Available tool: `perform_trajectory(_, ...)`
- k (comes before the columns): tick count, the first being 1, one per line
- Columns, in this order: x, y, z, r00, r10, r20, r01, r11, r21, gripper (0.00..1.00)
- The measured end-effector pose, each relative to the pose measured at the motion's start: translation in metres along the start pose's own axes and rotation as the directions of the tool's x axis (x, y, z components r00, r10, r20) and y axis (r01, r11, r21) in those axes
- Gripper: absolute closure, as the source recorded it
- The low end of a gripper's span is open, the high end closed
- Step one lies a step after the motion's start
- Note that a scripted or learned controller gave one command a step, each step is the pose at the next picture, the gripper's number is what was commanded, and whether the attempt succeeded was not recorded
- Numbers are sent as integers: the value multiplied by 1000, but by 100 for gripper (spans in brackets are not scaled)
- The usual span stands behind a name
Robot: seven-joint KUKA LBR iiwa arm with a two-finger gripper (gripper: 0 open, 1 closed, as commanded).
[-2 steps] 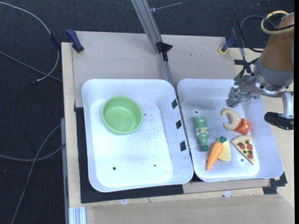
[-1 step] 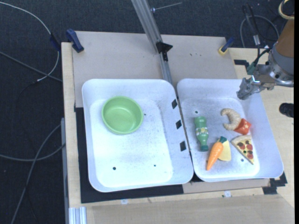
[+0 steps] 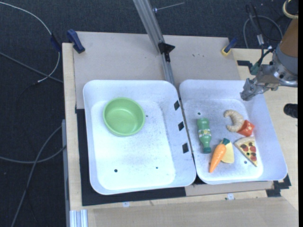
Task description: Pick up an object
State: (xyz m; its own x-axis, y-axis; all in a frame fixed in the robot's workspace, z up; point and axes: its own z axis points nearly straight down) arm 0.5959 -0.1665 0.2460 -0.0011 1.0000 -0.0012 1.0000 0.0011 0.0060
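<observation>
Objects for picking total five, all in the right bin (image 3: 268, 126): one green bottle (image 3: 204, 134) at 9 o'clock, one carrot (image 3: 217, 157) and one yellow wedge (image 3: 228, 154) at 6 o'clock, one pizza slice (image 3: 248, 150) at 4 o'clock, and one croissant with a red piece (image 3: 236, 121) near centre. One green bowl (image 3: 123, 116) sits at 10 o'clock in the left bin (image 3: 142, 167). One gripper (image 3: 248, 90) hangs over the right bin's 1 o'clock rim, gripping nothing visible; whether it is open or closed cannot be determined.
</observation>
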Motion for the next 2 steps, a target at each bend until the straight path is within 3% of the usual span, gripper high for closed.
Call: perform_trajectory(2, 101, -13, 4, 1000, -3, -6, 3, 1000, 16, 100)
